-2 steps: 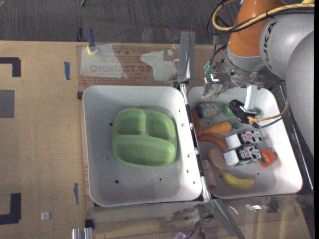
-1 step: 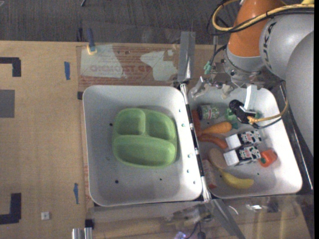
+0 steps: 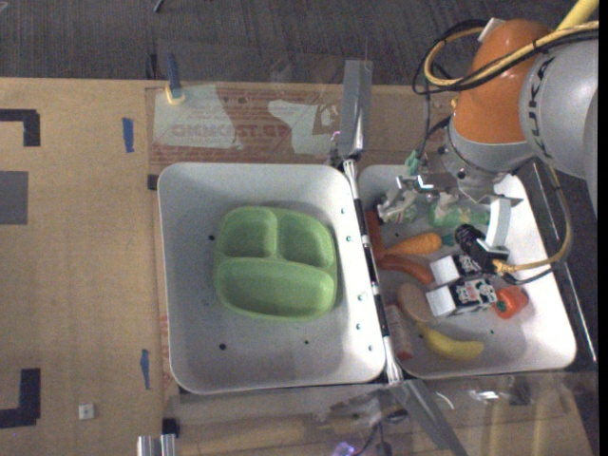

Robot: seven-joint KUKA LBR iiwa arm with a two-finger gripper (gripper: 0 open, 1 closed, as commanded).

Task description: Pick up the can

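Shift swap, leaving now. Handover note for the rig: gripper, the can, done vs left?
Gripper: low in the right bin, over the clutter; finger state unreadable.
Can: cannot pick it out; gripper and wrist cover part of the pile.
Nearby: carrot, banana, sausage-like piece.
Left bin: green divided plate.
Done: no grasp confirmed.
Left: find the can, grip, lift.

You're looking at two white bins: the left bin point(image 3: 190, 340) has a lime-green divided plate point(image 3: 276, 262) in it, and the right bin point(image 3: 541, 335) is the colourful one. In there you've got a yellow banana point(image 3: 452, 345), an orange carrot point(image 3: 414, 245), and a reddish-brown sausage-looking thing point(image 3: 407, 269). The arm point(image 3: 532, 74) is grey with that orange band. The bench point(image 3: 76, 255) is tan cardboard with bits of blue tape point(image 3: 127, 134) and black corner marks point(image 3: 25, 126).
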